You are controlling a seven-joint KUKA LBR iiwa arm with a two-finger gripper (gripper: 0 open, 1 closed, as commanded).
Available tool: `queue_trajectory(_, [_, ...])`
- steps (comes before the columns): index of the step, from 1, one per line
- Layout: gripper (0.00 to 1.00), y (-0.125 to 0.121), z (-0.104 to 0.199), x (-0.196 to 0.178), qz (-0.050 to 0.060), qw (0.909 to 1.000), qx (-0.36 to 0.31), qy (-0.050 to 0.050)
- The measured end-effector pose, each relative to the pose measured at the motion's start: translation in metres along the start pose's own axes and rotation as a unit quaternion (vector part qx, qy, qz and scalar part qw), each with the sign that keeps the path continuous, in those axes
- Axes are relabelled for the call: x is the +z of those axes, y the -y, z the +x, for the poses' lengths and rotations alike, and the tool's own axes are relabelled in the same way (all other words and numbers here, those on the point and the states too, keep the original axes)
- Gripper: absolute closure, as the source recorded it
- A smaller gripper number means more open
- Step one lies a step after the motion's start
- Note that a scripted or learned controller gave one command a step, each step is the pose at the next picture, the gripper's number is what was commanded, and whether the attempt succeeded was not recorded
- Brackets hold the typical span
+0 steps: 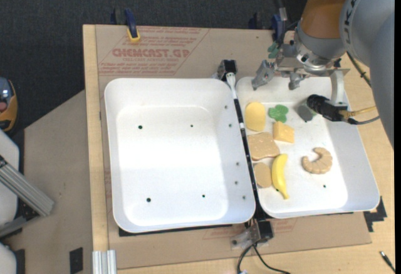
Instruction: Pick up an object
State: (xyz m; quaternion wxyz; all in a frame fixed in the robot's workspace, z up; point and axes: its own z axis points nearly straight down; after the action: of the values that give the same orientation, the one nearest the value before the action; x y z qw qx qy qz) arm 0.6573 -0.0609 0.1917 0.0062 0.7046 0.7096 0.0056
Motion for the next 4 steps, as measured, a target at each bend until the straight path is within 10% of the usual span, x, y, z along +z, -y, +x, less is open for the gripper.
queue_trajectory(1, [0.00,0.047,-0.040,0.106,0.014,0.9999,0.006,-0.001])
queue_trajectory(2, [1.00,0.042,-0.038,0.089,0.007,1.0000,0.004,0.000])
queue_trajectory(3, [0.00,0.042,-0.038,0.089,0.008,1.0000,0.004,0.000])
queue_trajectory(4, [1.00,0.041,-0.038,0.078,0.006,1.0000,0.005,0.000])
